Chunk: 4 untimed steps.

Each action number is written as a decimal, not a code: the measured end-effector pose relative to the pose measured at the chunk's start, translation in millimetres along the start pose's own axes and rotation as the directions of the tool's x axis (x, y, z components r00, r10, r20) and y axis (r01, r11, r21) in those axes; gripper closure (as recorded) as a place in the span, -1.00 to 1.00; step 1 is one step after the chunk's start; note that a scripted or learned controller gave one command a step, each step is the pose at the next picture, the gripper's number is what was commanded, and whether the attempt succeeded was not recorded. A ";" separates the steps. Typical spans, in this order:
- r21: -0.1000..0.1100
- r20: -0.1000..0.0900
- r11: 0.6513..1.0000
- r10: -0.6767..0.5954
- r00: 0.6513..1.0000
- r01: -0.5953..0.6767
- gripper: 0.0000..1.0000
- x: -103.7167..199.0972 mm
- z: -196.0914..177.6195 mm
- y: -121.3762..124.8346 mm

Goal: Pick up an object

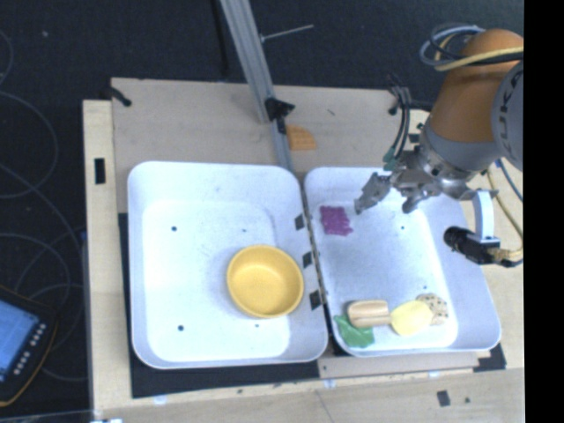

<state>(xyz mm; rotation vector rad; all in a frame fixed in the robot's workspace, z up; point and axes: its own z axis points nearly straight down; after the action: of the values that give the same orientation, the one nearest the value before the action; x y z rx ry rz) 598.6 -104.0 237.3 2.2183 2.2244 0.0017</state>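
Upper right of frame, gripper (389, 199) over right bin (458, 263), fingers spread, holding nothing, purple block (336, 220) just left, yellow bowl (264, 280) in left bin (176, 201).

even overhead light, slightly soft

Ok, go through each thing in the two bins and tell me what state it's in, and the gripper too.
Yellow bowl: upright, in the left bin.
Purple piece: lying flat, right bin.
Tan block: lying on its side.
Yellow lump: resting against the tan block.
Gripper: open, holding nothing.
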 end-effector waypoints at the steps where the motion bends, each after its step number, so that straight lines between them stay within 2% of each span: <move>1: 0.000 0.000 1.000 0.001 1.000 -0.001 -1.00 -0.1 -0.1 0.0; 2: 0.005 0.003 1.000 0.005 1.000 -0.005 -1.00 5.4 60.7 -1.2; 4: 0.004 0.003 1.000 0.006 1.000 -0.006 -1.00 2.1 138.4 1.6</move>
<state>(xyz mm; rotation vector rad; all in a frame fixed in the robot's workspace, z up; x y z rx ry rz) 600.4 -101.8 99.0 2.2246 2.2183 -0.0058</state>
